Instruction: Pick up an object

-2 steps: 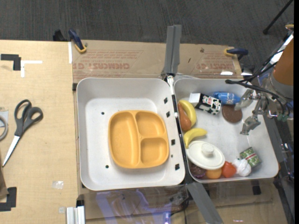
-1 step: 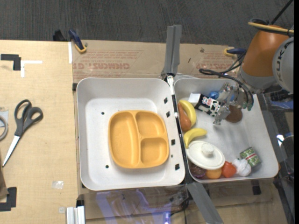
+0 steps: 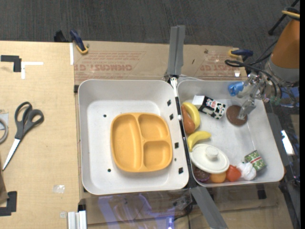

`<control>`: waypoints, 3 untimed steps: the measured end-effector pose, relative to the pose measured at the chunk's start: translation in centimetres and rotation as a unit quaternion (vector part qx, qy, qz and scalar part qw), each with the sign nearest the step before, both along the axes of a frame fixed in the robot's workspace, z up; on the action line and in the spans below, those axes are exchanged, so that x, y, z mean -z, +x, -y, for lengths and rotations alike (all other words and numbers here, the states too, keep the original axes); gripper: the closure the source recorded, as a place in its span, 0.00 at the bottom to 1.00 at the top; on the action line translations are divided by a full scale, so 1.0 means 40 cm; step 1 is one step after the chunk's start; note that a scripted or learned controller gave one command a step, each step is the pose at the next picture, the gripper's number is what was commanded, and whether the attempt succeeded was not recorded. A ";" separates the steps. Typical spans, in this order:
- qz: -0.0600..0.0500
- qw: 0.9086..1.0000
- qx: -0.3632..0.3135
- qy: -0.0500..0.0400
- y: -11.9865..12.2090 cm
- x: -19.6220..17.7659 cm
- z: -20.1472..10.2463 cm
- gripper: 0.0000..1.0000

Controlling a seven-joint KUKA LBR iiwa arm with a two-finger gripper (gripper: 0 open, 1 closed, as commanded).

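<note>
My gripper (image 3: 246, 107) hangs over the far right part of the right bin (image 3: 267, 142), its tip just above a brown round piece (image 3: 236, 116). A blue object (image 3: 234, 88) lies right beside the gripper's left side at the bin's far wall. Further left lie a black-and-white cow-patterned box (image 3: 212, 107), a yellow banana (image 3: 191, 112) over an orange-red fruit (image 3: 189, 124), and a second banana (image 3: 198, 138). Near the front stand a white lidded pot (image 3: 210, 158), a red tomato (image 3: 233, 173), a white lump (image 3: 248, 171) and a green can (image 3: 255, 160).
The left bin (image 3: 90, 142) holds a yellow divided plate (image 3: 141, 141). Scissors (image 3: 21, 123) lie on the wooden bench at the left. A grey bar (image 3: 176, 51) rises between the bins at the back. Cables run beside the arm at the right.
</note>
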State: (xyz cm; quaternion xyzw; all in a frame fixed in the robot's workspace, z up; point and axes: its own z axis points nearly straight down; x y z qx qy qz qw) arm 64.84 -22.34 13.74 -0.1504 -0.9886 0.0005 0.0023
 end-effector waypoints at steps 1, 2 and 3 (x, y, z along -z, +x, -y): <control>-0.004 0.988 0.155 -0.001 -0.033 0.122 -0.161 0.00; -0.007 0.962 0.274 -0.008 -0.018 0.122 -0.296 0.00; -0.002 0.926 0.378 -0.004 -0.027 0.123 -0.291 0.00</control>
